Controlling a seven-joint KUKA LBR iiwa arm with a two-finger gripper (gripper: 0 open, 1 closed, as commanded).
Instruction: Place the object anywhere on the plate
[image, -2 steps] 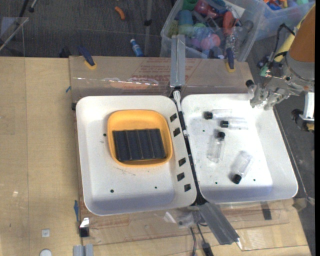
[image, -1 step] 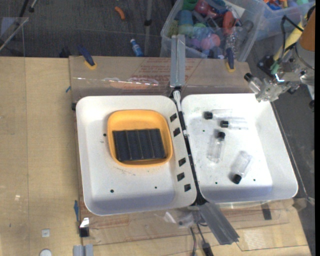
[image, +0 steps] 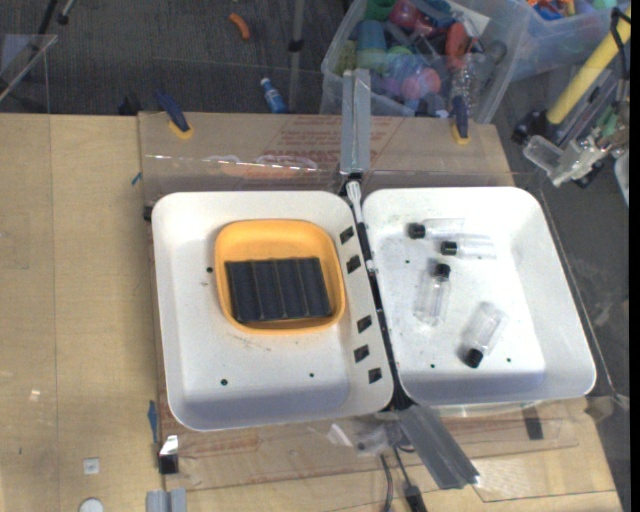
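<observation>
An orange plate (image: 275, 236) lies in the left white bin (image: 185, 330). A black ribbed rectangular block (image: 278, 289) rests flat on the plate, covering most of its middle. In the right white bin (image: 555, 300) lie several clear vials with black caps: two near the back (image: 437, 229) (image: 472, 245), one in the middle (image: 431, 296) and one nearer the front (image: 481, 333).
A grey divider rail (image: 366, 290) with black tabs runs between the two bins. Behind the bench stands a clear tub of coloured toys (image: 420, 50). Yellow and metal clutter (image: 580, 120) sits off the bench's back right corner.
</observation>
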